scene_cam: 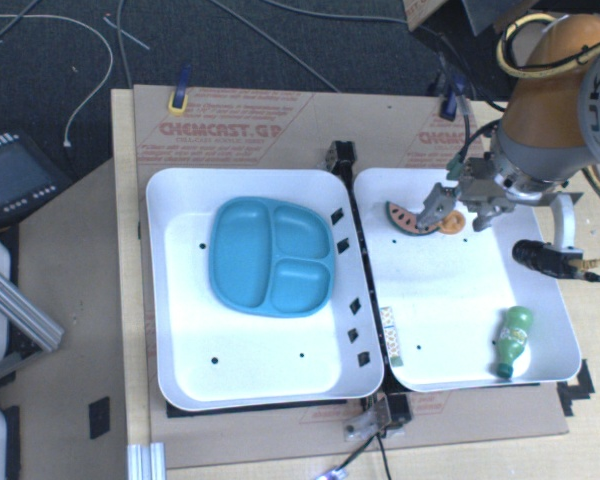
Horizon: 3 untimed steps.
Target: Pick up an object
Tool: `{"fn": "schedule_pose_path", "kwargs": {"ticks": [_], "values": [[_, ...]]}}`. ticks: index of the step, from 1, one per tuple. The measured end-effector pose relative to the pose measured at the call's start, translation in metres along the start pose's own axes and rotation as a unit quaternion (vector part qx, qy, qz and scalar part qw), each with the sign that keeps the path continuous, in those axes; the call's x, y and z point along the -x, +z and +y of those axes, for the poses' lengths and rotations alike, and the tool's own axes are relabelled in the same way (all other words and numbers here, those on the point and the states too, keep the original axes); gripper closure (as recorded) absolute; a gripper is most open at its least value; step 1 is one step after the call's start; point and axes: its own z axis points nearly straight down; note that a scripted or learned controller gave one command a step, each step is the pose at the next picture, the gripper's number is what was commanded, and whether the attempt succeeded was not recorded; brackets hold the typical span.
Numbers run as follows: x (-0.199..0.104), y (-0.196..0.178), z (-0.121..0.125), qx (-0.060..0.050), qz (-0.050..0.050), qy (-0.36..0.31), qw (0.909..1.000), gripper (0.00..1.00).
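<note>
The likeliest target, a watermelon-slice toy [408, 219], is seen in the right bin [450, 313], near its far wall. A small orange piece [450, 224] lies touching or just beside the slice; which one cannot be told. The gripper [450, 203] is positioned directly over the slice's right end and the orange piece. Whether anything is pinched there cannot be told, and no hold is confirmed.

Relative to the slice: a green bottle [512, 342] lies well apart, toward the near right corner of the same bin. A blue divided plate [272, 256] sits in the left bin [180, 298], beyond the divider. Both bins are carried on a cardboard sheet [250, 123] laid over the table.

Risks, as judged:
- The slice is thin and flat, so it could be skated over or pushed against the far wall instead of being gripped.
- Two items are crowded under the tool, so a closure could land between them or knock the orange piece away.
- The bin wall is close by, so contact with it is possible if the descent is off toward it.

Hard to make out: the slice's right end and part of the orange piece are covered by the gripper. The arm's upper links are cut off at the frame edge.
</note>
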Motion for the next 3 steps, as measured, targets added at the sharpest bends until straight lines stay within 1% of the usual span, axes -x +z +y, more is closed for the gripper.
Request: {"fn": "schedule_pose_path", "kwargs": {"ticks": [1, 2, 3], "values": [[0.0, -0.007, 0.003, 0.007, -0.001, -0.001, 1.0, 0.0], [-0.001, 0.043, -0.007, 0.004, 0.0, -0.001, 1.0, 0.0], [-0.001, 0.088, 0.0, 0.004, 0.0, -0.001, 1.0, 0.0]]}}
